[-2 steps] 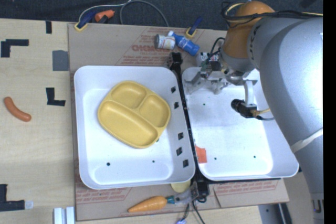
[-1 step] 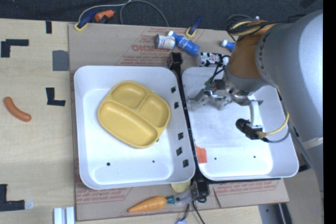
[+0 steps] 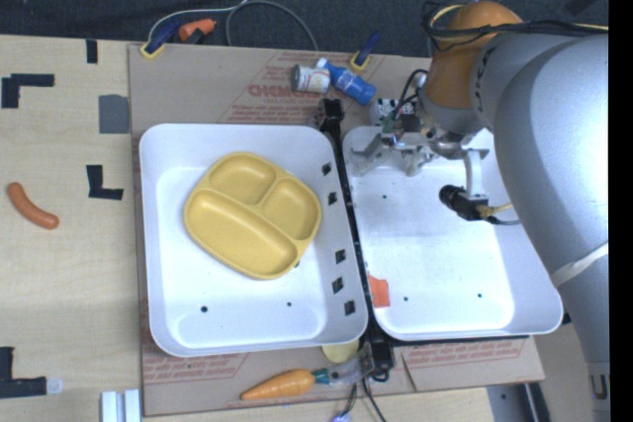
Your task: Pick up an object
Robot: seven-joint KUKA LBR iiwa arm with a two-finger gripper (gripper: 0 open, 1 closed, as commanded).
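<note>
The arm point(image 3: 554, 124) comes in from the right of the frame and bends over the upper part of the right bin point(image 3: 495, 311). Its gripper point(image 3: 396, 148) sits low near that bin's upper left corner, close to the wall shared with the left bin point(image 3: 168, 311). Whether the gripper is open or closed I cannot tell from here.

A yellow divided plate point(image 3: 254, 212) lies flat in the middle of the left bin, its long axis running from upper left to lower right. White floor shows all round it, widest along the bottom edge and narrower toward the top wall.

The right bin's floor is mostly bare below the gripper; a small orange piece point(image 3: 378, 292) lies against its left wall, low in the frame.

Outside the bins, a toy carrot point(image 3: 280, 385) lies along the bottom edge, a sausage point(image 3: 33, 206) at the far left, and a blue-and-white bottle point(image 3: 334, 79) above the bins.
</note>
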